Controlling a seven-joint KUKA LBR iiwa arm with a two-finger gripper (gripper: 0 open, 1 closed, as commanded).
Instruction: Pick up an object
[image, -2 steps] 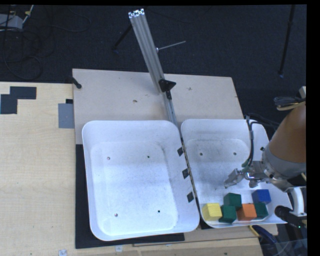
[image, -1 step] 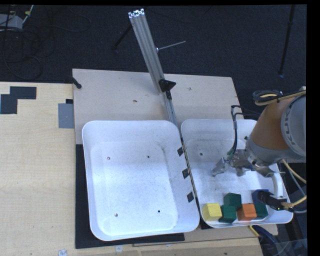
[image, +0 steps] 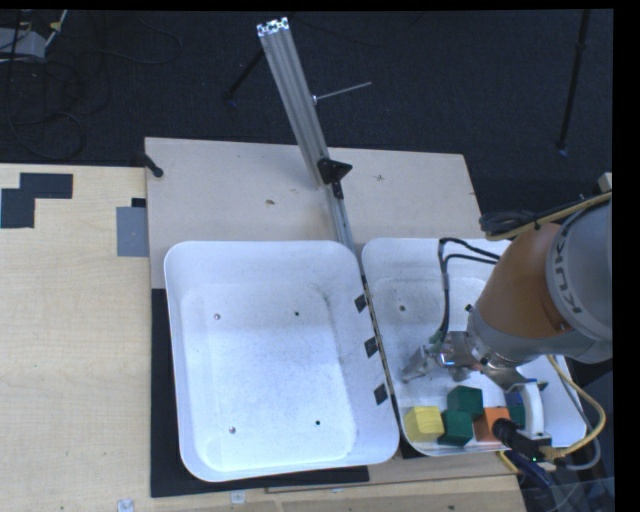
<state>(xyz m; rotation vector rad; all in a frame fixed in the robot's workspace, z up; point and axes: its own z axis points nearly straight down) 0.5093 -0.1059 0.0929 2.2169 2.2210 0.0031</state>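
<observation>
The arm reaches in from the right of the frame with its gripper low over the right bin; nothing sits between the fingers, and I can't tell whether they're spread or pressed together, so the pick looks undone. The blocky, matte pieces wait at lower right, just below the gripper: a yellow block, a green block, an orange block; the left bin is smooth white plastic on the pale wooden desk.

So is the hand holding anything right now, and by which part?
Nothing shows in the hand. It sits low in the right bin, apart from the yellow block and green block.
</observation>
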